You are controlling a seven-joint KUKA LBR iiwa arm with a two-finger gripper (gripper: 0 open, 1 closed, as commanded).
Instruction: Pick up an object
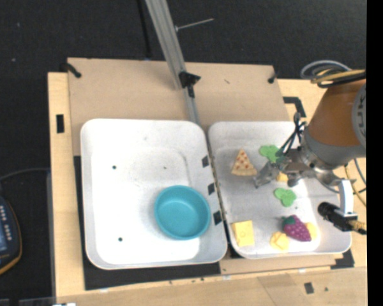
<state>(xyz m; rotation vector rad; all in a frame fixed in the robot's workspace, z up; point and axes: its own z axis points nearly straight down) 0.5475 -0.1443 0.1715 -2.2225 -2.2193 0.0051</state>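
Toys crowd the right bin (242,132); whether the fingers (266,177) are parted is unclear.

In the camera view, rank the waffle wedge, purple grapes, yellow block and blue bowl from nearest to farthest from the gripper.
1. Waffle wedge, just left of the gripper.
2. Purple grapes, right bin's front.
3. Yellow block, right bin's front-left corner.
4. Blue bowl, left bin.

The grey arm (335,123), marked by its orange band, is extended in from the right and bent downward at the wrist, with the gripper (268,174) lowered and directed leftward; the state of its closure cannot be determined from the view.
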